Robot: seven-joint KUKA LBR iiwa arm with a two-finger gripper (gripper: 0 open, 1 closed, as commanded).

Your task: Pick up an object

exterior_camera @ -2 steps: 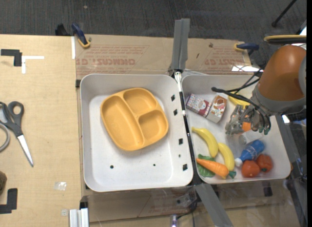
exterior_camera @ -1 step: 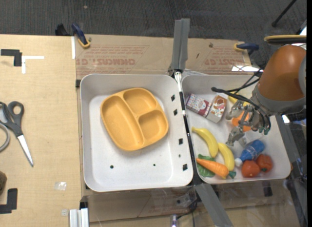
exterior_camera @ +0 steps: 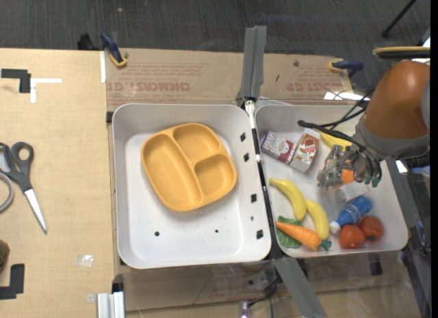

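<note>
My gripper [exterior_camera: 344, 171] hangs low in the right bin [exterior_camera: 395, 193], at its right middle, under the orange-banded wrist. Right below it lies a blue and white bottle [exterior_camera: 353, 209]. A small orange item shows against the gripper, but I cannot tell whether it is held. To its left stand two small cartons [exterior_camera: 277, 146] [exterior_camera: 306, 151]. Two yellow bananas [exterior_camera: 291, 197] [exterior_camera: 317, 218] lie in the bin's middle, and a carrot [exterior_camera: 299, 232] rests near the front wall. Two red tomatoes [exterior_camera: 352, 236] [exterior_camera: 371, 226] sit in the front right corner.
The left bin [exterior_camera: 130, 193] holds a yellow divided plate [exterior_camera: 188, 166]. A yellow piece [exterior_camera: 333, 139] lies behind the gripper, near dark cables. Scissors [exterior_camera: 26, 180] lie on the wooden bench at far left. Clamps hold cardboard behind the bins.
</note>
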